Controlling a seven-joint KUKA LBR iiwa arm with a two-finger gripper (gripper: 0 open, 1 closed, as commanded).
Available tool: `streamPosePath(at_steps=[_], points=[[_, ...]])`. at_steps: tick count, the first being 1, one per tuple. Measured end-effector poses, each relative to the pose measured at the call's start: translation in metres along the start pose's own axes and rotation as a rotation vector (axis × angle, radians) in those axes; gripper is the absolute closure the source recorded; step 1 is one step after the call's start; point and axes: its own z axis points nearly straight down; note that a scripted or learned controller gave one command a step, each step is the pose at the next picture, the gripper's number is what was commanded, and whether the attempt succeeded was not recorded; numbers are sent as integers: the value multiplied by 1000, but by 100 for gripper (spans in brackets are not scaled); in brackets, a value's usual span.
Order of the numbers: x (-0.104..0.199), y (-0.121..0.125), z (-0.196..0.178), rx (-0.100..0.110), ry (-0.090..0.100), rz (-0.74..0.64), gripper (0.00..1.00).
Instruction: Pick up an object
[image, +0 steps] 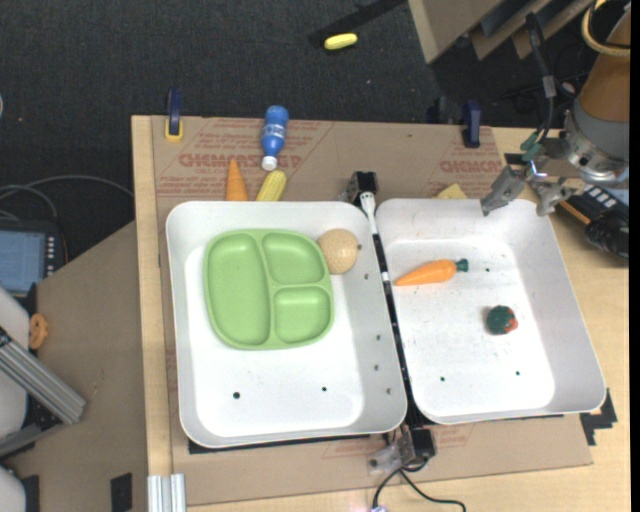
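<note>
The fingers (522, 192) hang over the upper right corner of the right bin (560, 300), at the rim. Two metal fingers are visible, spread apart, with nothing between them. The left one points down toward the bin's top edge; the right one sits beside the bin's right rim.

Contents of the right bin:
- A toy carrot (430, 272) lies flat in the upper left part of the bin, green top pointing right. It sits below and to the left of the fingers, well apart from them.
- A small green and red object (501, 319) lies near the bin's middle right, below the fingers and clear of them. Its exact kind cannot be told.

Contents of the left bin (200, 400):
- A green divided plate (268, 288) with three compartments lies flat in the upper half.
- A tan ball (339, 250) rests at the plate's upper right corner, touching its edge.

Outside the bins, on the cardboard sheet (150, 300) covering the table, three items lie above the left bin: a small bottle with a blue cap (273, 136), an orange cone-shaped item (235, 182) and a yellow item (271, 185). All three are far from the fingers.
</note>
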Motion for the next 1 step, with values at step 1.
streamPosePath(at_steps=[1], points=[[-33,-34,131,12,2,5,0]])
